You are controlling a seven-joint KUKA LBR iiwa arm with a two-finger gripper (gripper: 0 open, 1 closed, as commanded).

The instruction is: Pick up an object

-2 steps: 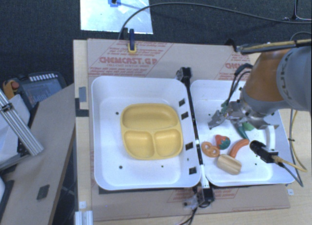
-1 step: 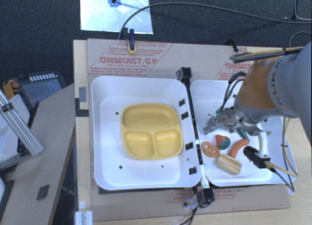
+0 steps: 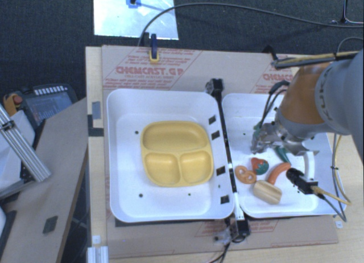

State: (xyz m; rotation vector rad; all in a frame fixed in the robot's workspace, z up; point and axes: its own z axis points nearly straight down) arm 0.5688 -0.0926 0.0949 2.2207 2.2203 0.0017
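Step in hand looks like the approach/descent for a grasp. The jaws point(image 3: 260, 145) hang low in the right bin point(image 3: 244, 108), arm point(image 3: 318, 99) reaching in from the right. Whether the jaws are open or closed, cannot tell; dark and small, nothing visibly between them.

Likely target: the small red-and-green toy point(image 3: 260, 165) just below the jaws, close but apparently apart. The orange pretzel piece point(image 3: 245, 174) sits below and slightly left of the jaws, touching or nearly touching the toy. The orange sausage point(image 3: 277, 172) is below-right, and the tan block point(image 3: 267, 192) further below. A green piece point(image 3: 282, 153) lies just right of the jaws.

Next move, my guess: a short drop onto the red-and-green toy, then close. The cluster is tight, so neighbours may get nudged.

Room: bare bin floor above-left of the jaws; the divider wall point(image 3: 223, 136) is near on the left. The left bin point(image 3: 122, 142) with yellow tray point(image 3: 173, 153) is well apart.
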